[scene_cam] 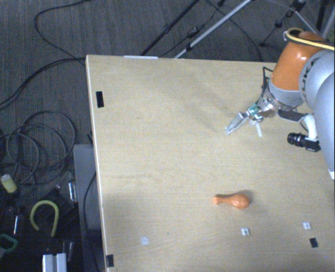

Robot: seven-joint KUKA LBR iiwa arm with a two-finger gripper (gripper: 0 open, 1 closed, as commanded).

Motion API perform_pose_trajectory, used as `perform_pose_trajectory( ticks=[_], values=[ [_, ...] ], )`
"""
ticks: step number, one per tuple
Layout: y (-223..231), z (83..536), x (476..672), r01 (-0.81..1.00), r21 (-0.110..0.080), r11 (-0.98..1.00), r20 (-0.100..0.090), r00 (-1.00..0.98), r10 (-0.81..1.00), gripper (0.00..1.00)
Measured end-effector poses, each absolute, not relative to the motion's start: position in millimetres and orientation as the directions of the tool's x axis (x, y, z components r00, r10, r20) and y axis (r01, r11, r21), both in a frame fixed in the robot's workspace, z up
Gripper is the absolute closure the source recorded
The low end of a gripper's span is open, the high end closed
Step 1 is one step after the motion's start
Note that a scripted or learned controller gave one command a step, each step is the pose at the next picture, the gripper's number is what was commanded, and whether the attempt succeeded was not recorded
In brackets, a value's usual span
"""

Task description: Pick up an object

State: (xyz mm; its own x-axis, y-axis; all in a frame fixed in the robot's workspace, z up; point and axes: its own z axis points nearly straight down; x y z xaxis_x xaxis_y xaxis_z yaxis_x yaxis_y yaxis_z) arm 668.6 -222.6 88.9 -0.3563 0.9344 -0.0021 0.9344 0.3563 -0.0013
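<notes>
Gripper (244,122) at 2 o'clock, fingers apart, nothing between them. Orange pear-shaped obj (233,200) lies at 5 o'clock on tabletop (156,152), well apart. Should center over bulb end, straddle across narrow axis, descend.

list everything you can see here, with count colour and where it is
pear-shaped object: 1, orange, lying on its side on the board, lower right of middle
board: 1, pale tan wood, tilted rectangle across the middle and right
small markers: a few, black or pale, near the board's edges and lower right corner
cables: several, black, looped on the grey carpet at left
hook-shaped item: 1, yellow-green, on the floor at lower left
stand legs: a few, pale metal, on the floor at the top
arm: 1, grey with an orange band, entering from the right
gripper: 1, metallic, over the board's upper right, apart from the orange object
</notes>
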Motion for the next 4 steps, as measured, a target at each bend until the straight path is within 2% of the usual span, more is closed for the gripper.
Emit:
perform_pose_trajectory(
  ticks=[1, 2, 3, 4],
  values=[
    [-222, 99, 669.6, 0.934, 0.000, 0.357, -0.005, -0.357, 0.934, 1.00],
    [-154, 167, 669.3, 0.922, 0.002, 0.388, 0.000, -0.388, 0.922, 1.00],
    [-110, 165, 668.3, 0.988, -0.002, 0.157, 0.000, -0.157, 0.988, 1.00],
    [-171, 175, 650.8, 0.890, -0.001, 0.457, -0.002, -0.457, 0.890, 1.00]
  ],
)
